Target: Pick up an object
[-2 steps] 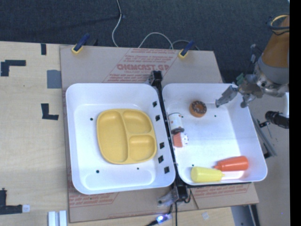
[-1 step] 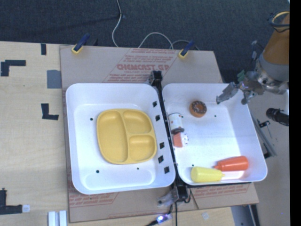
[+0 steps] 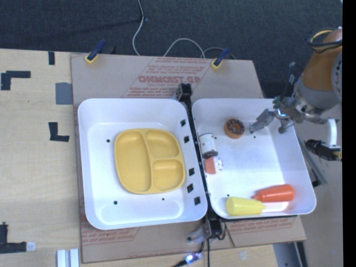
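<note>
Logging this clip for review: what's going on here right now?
The arm's gripper hangs over the upper right corner of the right bin, open and holding nothing. A small round brown object lies just to its left. A yellow divided plate sits in the left bin.

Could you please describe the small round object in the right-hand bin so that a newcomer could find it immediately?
Look at the right bin, in its far half near the end effector. The doughnut-like disc lies alone there. It is round, brown and orange; the others are elongated and lie along the divider and the near wall.
</note>
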Tool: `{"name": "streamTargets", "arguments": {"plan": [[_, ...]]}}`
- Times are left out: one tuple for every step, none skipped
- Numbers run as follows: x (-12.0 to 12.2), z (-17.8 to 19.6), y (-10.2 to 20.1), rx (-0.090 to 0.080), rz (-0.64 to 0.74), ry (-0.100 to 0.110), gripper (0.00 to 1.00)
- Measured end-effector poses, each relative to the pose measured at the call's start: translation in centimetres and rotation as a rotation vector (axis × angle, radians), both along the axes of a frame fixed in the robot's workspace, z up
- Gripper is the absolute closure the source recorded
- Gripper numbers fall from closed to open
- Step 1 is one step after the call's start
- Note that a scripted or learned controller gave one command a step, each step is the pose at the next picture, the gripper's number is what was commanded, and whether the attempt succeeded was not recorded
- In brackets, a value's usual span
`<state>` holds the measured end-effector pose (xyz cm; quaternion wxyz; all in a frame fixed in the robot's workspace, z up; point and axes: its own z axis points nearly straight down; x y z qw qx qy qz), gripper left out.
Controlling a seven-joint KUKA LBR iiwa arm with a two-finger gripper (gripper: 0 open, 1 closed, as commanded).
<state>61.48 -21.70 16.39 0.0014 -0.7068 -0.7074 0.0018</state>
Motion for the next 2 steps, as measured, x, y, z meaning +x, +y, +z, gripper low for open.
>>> {"name": "streamTargets", "arguments": {"plan": [[-0.1,-6.4,0.4,0.000,0.001,0.001,0.00],[-0.1,-7.9,0.4,-0.002,0.001,-0.003,0.00]]}}
